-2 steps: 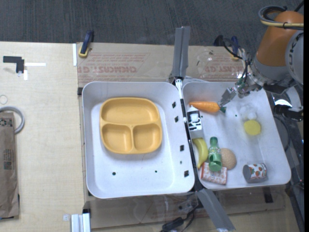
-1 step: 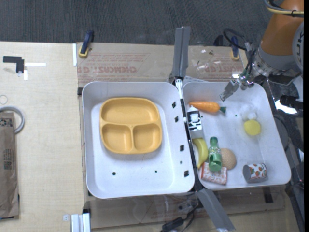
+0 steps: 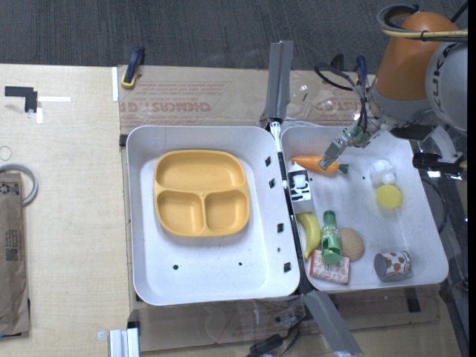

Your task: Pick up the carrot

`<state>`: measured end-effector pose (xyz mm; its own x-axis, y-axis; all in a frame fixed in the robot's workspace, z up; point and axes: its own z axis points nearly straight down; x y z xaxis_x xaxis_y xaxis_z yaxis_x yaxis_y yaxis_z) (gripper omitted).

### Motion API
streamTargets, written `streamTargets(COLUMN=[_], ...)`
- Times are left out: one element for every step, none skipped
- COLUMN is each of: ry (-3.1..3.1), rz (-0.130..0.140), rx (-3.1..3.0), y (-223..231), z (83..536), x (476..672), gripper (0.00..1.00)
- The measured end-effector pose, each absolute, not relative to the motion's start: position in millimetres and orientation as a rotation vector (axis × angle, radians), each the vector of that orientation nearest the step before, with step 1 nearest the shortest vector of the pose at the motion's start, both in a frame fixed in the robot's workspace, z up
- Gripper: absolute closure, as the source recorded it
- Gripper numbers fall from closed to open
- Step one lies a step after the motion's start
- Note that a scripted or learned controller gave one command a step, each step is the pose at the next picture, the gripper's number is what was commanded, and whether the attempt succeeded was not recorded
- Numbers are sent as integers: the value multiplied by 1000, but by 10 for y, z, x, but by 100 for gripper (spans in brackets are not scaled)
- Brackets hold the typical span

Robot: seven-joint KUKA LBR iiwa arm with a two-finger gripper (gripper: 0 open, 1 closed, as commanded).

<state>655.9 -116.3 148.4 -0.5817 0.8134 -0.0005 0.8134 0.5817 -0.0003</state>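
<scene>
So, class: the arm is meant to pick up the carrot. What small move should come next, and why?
Probably a short descent onto the carrot. The gripper sits right at the carrot's right end in the right bin, but no firm hold shows yet.

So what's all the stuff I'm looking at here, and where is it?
bins: 2, white, side by side
divided plate: 1, yellow, left bin
carrot: 1, orange, right bin, top left, under the hand
banana: 1, yellow, right bin's left side
bottle: 1, green, beside banana
red packet: 1, bottom left
lemon: 1, yellow, right bin
patterned can: 1, bottom right
arm: 1, grey and orange
hand: 1, at the carrot
</scene>
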Motion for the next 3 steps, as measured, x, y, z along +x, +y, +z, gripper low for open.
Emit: streamTargets(ry=[2836, 2801, 2864], rz=[0, 0, -6], rx=[1344, 1422, 1299], y=[-1243, -1318, -1114], z=[1528, 1649, 895], x=[6598, 6383, 6576], gripper=[0, 0, 0])
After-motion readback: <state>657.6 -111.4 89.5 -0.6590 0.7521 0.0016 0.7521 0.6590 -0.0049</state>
